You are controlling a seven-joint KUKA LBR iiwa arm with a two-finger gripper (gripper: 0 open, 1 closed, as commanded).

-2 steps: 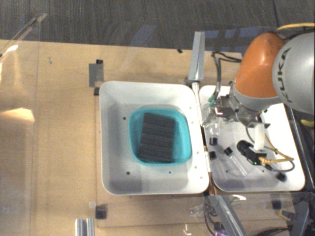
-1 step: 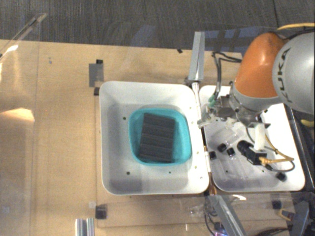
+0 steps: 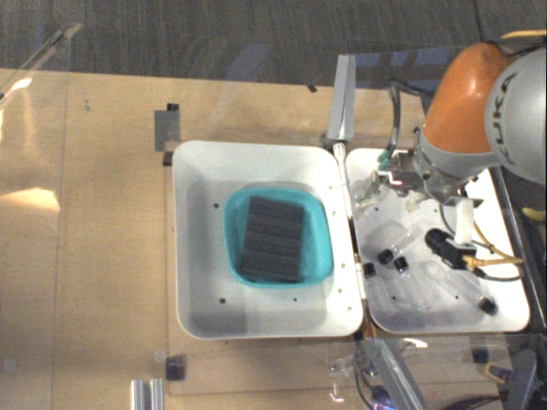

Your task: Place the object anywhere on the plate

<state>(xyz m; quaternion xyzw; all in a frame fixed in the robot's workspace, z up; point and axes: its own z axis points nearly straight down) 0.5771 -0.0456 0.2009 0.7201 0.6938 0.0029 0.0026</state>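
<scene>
Dark grey block [image 3: 273, 237] lies flat in the middle of the plate [image 3: 234, 229], inside its raised rim, with its long side running almost straight up and down in the camera view. From this we judge that the placing step is already done, or at least that nothing more is needed for this object. The gripper [image 3: 400, 178] hangs to the right of the plate, well apart from it, over the neighbouring right bin [image 3: 513, 314]. Nothing is visibly held there, and we cannot tell whether it is open or closed, because the orange and grey arm [image 3: 466, 109] covers most of it. If another move is wanted, we think it only calls for keeping the arm away from the plate, so that the block is not pushed off. The block looks like a matte, rectangular slab with shallow ridges across its top, perhaps rubber or foam; we expect it to sit stably and not slide. The plate is smooth turquoise plastic, a rounded square, and it rests on the floor of the left bin [image 3: 197, 178], which is glossy white with rounded corners. To the right of the plate, in the right bin, we see a few small black pieces [image 3: 389, 257], too small for us to name.
</scene>
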